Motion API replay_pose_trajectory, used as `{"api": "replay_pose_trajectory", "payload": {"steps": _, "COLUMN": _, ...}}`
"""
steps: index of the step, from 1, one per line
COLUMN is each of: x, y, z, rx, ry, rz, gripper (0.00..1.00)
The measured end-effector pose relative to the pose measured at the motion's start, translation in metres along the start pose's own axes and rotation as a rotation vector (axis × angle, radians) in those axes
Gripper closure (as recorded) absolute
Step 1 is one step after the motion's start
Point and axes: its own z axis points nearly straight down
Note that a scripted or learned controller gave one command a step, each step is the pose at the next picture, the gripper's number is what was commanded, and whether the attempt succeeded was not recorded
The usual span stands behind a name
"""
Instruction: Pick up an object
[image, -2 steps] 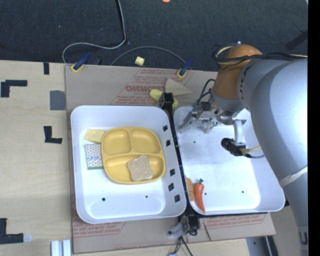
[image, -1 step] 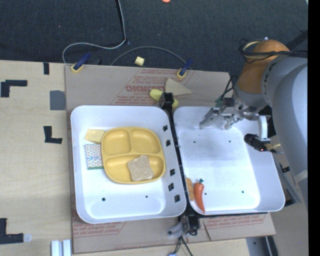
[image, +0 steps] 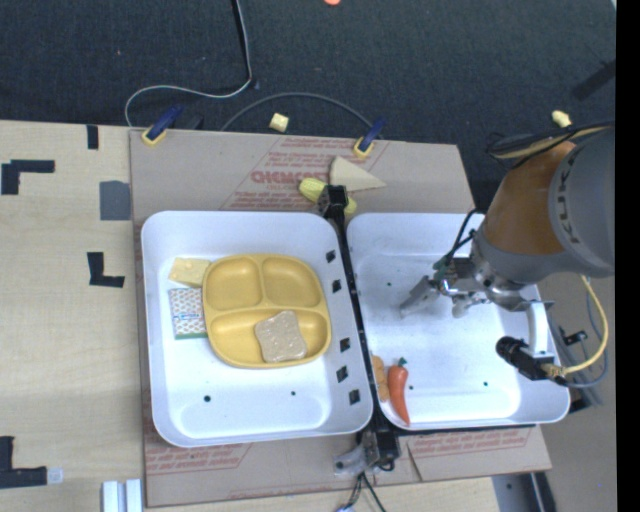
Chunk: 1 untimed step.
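My gripper (image: 432, 297) hangs over the middle of the right bin (image: 455, 235), its two grey fingers spread apart and pointing left and down, with nothing between them. A small orange carrot (image: 397, 390) with a green top lies at the bin's lower left corner, well below the gripper. In the left bin (image: 240, 415) a yellow divided plate (image: 265, 308) carries a slice of bread (image: 281, 337). A pale yellow wedge (image: 187, 271) and a patterned card (image: 186, 312) lie just left of the plate.
The black divider (image: 345, 300) runs between the two bins. A pale wedge (image: 356, 176) and a yellow piece (image: 313, 187) rest on the cardboard behind the bins. Cables cross the dark floor at the back.
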Motion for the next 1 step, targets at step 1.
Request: {"api": "replay_pose_trajectory", "payload": {"steps": 1, "x": 0.0313, "y": 0.0469, "z": 0.0502, "rx": -0.008, "ry": -0.004, "rz": -0.005, "gripper": 0.0}}
